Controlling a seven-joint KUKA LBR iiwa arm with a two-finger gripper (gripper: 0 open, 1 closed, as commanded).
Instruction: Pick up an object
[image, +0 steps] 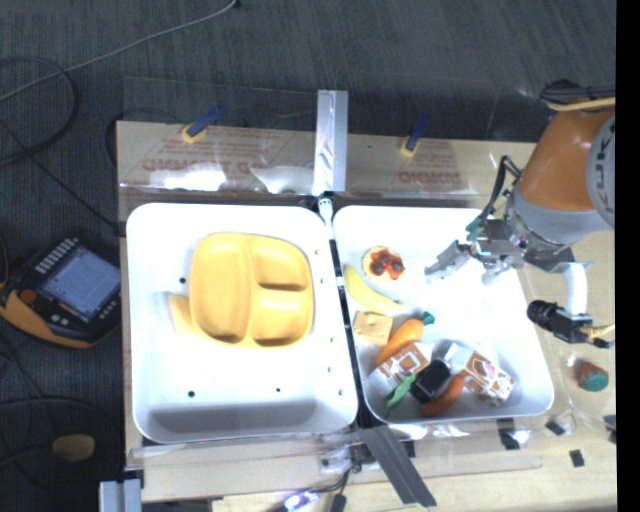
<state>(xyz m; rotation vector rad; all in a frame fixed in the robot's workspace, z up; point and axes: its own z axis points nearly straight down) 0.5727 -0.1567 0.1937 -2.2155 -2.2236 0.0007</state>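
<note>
My gripper (468, 262) hangs over the upper right part of the right bin (520, 330), open, with nothing between its fingers. Toy food lies below and to its left: a small round white piece with red spots (383, 262), a banana (364, 291), a pale yellow block (371, 326), a carrot (405, 337), two small patterned boxes (400, 363) (488, 376) and a black object (432, 380). The round piece is the closest to the gripper, a short way to its left.
A yellow divided tray (250, 288) fills much of the left bin (160, 400). A metal post (331, 140) stands behind the divider between the bins. A black handheld device (72, 285) lies on the floor at far left.
</note>
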